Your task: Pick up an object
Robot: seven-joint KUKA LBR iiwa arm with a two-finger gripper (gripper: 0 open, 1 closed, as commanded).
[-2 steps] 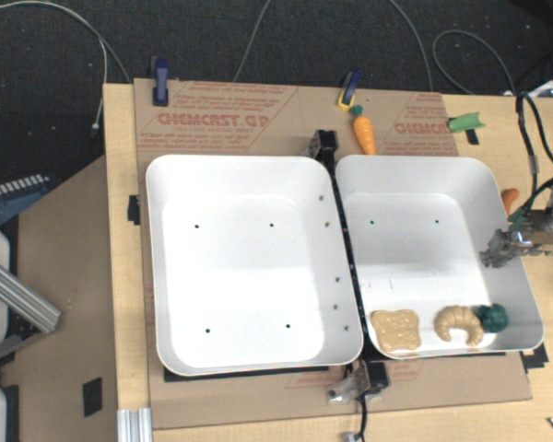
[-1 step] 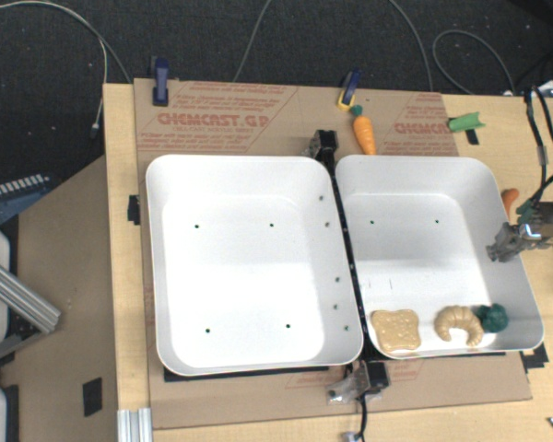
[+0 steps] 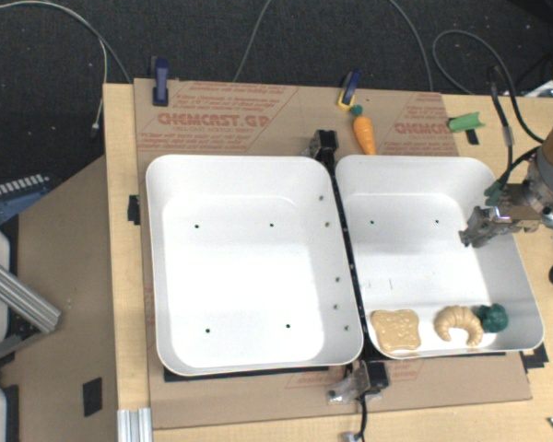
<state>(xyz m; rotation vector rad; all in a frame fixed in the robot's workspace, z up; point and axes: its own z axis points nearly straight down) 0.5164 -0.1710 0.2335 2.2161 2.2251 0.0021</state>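
My gripper [image 3: 472,235] hangs at the right bin's [image 3: 415,187] three-o'clock edge; I cannot tell its state. At six o'clock lie a toy croissant [image 3: 461,324], a cracker-like piece [image 3: 395,330] and a green bit [image 3: 493,318]. The croissant looks light, rigid plastic; I'd pinch across its middle.
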